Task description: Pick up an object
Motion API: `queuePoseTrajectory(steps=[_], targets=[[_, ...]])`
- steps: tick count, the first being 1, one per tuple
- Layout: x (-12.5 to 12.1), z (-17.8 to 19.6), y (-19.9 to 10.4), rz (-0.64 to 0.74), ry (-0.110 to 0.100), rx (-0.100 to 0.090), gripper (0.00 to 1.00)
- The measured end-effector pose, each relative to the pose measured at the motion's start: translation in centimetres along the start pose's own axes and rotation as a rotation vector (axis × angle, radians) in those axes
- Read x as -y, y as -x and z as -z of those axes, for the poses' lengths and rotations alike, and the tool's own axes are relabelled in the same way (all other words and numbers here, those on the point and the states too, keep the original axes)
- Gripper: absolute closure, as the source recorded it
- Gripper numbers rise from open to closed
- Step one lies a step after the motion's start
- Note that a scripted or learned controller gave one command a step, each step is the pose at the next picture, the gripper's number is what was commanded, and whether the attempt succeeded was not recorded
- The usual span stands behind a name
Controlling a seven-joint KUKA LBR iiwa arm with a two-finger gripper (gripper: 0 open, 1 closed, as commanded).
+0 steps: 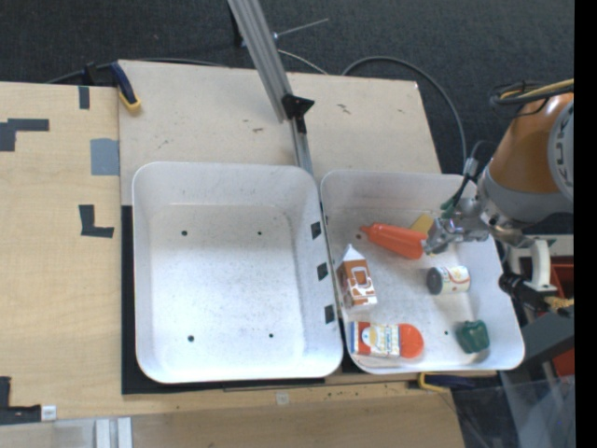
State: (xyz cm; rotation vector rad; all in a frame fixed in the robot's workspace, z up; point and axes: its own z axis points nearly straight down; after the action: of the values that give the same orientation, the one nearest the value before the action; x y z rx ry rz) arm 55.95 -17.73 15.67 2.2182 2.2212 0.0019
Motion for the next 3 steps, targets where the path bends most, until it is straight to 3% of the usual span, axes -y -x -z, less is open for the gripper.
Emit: queuePoseTrajectory(steps=[2,3], targets=[[-1.1,10.9,-0.1,0.001,0.003,0.001,1.0],[-1.1,10.5,-6.4,0.006,-0.003,-0.003,1.0]])
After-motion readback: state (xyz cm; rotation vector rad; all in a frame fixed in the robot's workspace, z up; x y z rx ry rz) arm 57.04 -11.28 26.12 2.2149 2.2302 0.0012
